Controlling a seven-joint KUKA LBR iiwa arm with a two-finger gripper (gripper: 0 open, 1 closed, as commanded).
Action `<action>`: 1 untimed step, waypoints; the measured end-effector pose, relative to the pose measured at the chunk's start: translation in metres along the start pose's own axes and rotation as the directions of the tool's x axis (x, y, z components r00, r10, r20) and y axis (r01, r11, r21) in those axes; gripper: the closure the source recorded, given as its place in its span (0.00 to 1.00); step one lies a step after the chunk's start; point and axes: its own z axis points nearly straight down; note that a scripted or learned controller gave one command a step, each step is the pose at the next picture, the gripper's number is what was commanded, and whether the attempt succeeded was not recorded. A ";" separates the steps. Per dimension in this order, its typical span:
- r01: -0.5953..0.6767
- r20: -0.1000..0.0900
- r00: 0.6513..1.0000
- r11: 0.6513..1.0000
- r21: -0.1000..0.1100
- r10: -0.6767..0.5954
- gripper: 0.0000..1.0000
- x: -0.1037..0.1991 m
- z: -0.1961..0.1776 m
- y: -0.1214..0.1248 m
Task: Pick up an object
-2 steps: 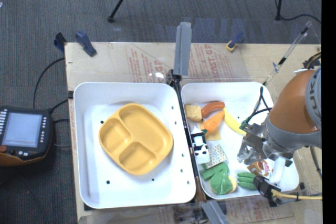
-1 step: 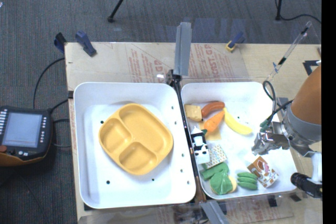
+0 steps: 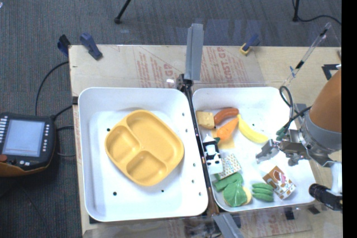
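Right bin is sitting crowded; gripper is hovering wide open, empty, between banana and carton. It's risking clipping either.

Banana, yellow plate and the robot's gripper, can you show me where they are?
banana (image 3: pixel 251 132), camera view, the middle of its curved body
yellow plate (image 3: pixel 144 146), camera view, the ridge between its compartments
gripper (image 3: pixel 268 150), camera view, between its fingertips
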 end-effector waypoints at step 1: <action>0.016 -0.002 1.000 1.000 0.000 -0.016 0.00 -0.043 0.104 0.007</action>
